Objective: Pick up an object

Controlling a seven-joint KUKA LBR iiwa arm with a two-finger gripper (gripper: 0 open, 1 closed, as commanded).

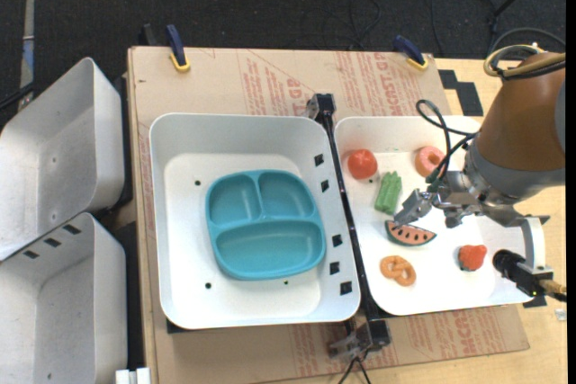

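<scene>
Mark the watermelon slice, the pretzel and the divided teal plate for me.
watermelon slice (411,235): camera view, on its red flesh.
pretzel (397,269): camera view, on its orange loop.
teal plate (266,241): camera view, on the floor of its large compartment.

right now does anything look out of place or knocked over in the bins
Nothing stands out. The blue plate lies flat in the left bin, and the toy foods, such as the watermelon slice, lie apart in the right bin.

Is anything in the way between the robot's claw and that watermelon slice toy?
Nothing visible blocks it. The gripper hangs just above the watermelon slice in the right bin. The green toy lies close by on the left, and the pretzel sits below, both apart from the slice.
</scene>
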